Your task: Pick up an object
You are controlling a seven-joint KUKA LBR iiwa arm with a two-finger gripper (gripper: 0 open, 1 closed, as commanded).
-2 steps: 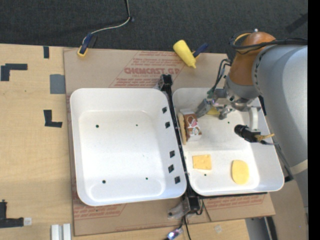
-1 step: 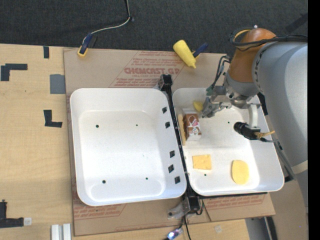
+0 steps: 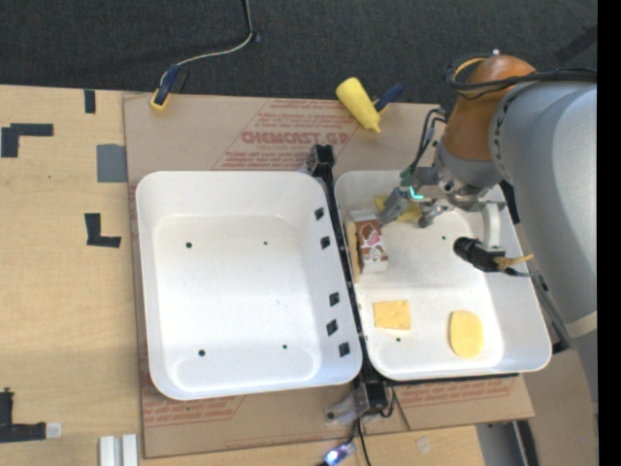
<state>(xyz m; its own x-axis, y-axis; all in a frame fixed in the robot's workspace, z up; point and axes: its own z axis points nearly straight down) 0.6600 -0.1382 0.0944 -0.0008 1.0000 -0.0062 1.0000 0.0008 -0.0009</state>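
The right bin (image 3: pixel 514 352) holds three things. A brown and red packet (image 3: pixel 371 244) lies near its left wall, a flat yellow square (image 3: pixel 392 315) sits in front of that, and a yellow oval piece (image 3: pixel 466 333) lies at the front right. My gripper (image 3: pixel 411 205) hangs low over the back of this bin, just right of and behind the packet. A small yellowish bit shows right under it, and I cannot make out what it is. The grey arm with its orange band (image 3: pixel 480 115) comes in from the right.
The left bin (image 3: pixel 155 260) stands beside the right one, with black clips (image 3: pixel 335 299) along the shared wall. On the cardboard behind the bins lie a yellow cone-shaped object (image 3: pixel 358 103) and a yellow-blue clamp (image 3: pixel 167 90) on a cable.
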